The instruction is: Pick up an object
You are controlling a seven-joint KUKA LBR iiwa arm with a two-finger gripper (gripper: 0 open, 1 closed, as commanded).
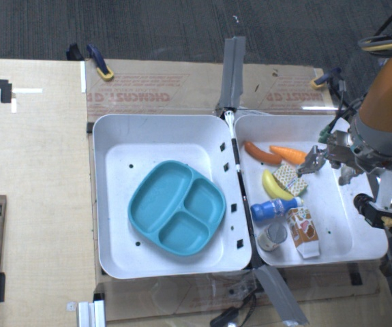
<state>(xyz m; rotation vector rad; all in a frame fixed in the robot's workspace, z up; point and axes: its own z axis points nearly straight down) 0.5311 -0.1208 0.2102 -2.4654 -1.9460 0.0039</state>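
While the grey arm reaches over the right white bin (359, 247), its jaws (311, 162) hang above the checkered yellow-and-white packet (289, 177); whether they are parted cannot be told. Beside lie two orange carrots (274, 154), a yellow banana (276, 186) and a blue bottle (272, 208).

Smooth white plastic with a soft sheen for both bins (107, 203). Glossy turquoise plastic for the divided plate (176, 208). Printed carton, matt, for the small juice box (305, 231). Shiny blue plastic on the bottle (272, 208). Waxy-looking plastic for banana (276, 185) and carrots (288, 153). Pale wood-grain bench top (32, 148), matt. Brown cardboard (161, 87) behind, rough and dull.
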